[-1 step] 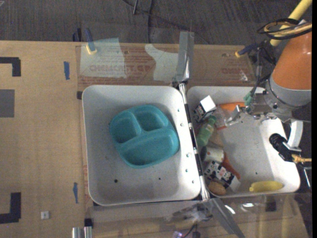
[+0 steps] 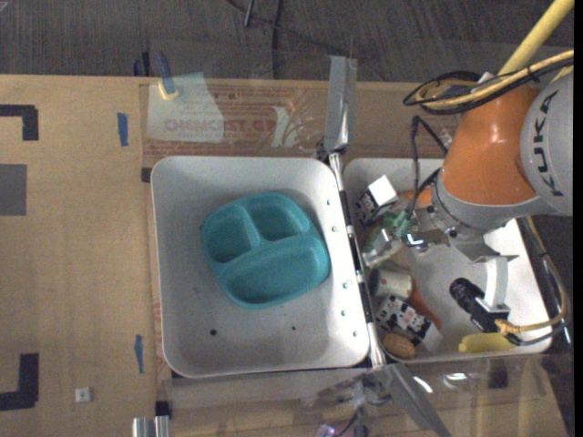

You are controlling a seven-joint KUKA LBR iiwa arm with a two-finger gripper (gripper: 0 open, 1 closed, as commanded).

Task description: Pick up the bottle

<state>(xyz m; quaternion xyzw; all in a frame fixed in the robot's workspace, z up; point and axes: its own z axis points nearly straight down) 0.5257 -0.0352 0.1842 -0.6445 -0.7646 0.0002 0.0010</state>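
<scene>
Reaching into the right bin (image 2: 442,260), my tool (image 2: 404,236) sits low among the clutter, and I cannot tell whether it is open or closed. I see nothing gripped, so I judge the pick not yet made. Just beside it, towards the bin's left wall, lies what I take for the bottle (image 2: 393,282), a small pale cylinder. My arm (image 2: 487,153) bends in from the right, wrist turned down. Further off, the left bin (image 2: 182,317) holds a teal divided plate (image 2: 264,248).

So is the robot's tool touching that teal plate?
Apart. The camera view shows the tool over the right bin, while the teal plate lies in the left bin, their rims between them.
</scene>
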